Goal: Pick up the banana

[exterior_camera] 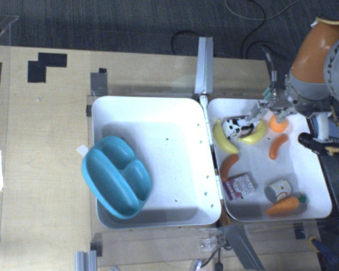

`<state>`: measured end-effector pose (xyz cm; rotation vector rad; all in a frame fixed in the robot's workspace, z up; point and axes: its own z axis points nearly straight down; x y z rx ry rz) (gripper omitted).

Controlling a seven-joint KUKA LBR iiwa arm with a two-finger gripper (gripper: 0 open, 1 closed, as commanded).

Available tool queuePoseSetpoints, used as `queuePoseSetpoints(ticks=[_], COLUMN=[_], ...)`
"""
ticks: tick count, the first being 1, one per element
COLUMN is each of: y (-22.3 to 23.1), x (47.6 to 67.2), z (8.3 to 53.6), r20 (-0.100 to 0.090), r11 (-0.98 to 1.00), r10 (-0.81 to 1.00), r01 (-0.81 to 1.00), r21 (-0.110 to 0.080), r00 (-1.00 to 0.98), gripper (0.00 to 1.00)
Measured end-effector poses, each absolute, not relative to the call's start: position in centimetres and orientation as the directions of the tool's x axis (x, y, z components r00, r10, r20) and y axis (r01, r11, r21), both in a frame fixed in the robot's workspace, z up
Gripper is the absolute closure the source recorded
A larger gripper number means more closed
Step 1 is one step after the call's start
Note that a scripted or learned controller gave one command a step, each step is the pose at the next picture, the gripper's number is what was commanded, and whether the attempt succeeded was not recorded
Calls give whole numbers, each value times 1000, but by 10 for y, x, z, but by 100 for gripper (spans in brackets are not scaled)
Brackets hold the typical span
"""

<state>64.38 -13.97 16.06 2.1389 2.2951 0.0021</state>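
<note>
Nearest you: an orange plastic carrot lies along the near wall of the right white bin, beside a small grey can and a maroon packet.
Left bin: you see a blue divided plastic dish in the left white bin.
Task's thing: the curved yellow banana lies flat at the far left of the right bin, a black-and-white toy resting in its curve.
Hand: the two-finger gripper hangs above the far edge of the right bin; you cannot tell how it stands.
Relation: the banana's right tip is just beside and below the gripper.
Progress: by my reading nothing is lifted; descent, grasp and raise remain.
</note>
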Motion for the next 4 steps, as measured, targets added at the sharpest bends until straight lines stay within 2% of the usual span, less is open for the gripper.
queuePoseSetpoints(ticks=[1,2,3,4], y=[-116,-118,-151,-187], x=[638,548,623,563], z=[120,88,96,88], r20=[-11,-3,-2,-8], r11=[205,208,268,483], r10=[979,978,963,875], r01=[978,978,963,875], r21=[26,9,4,8], r00=[-205,-208,-268,-483], gripper=[0,0,0,0])
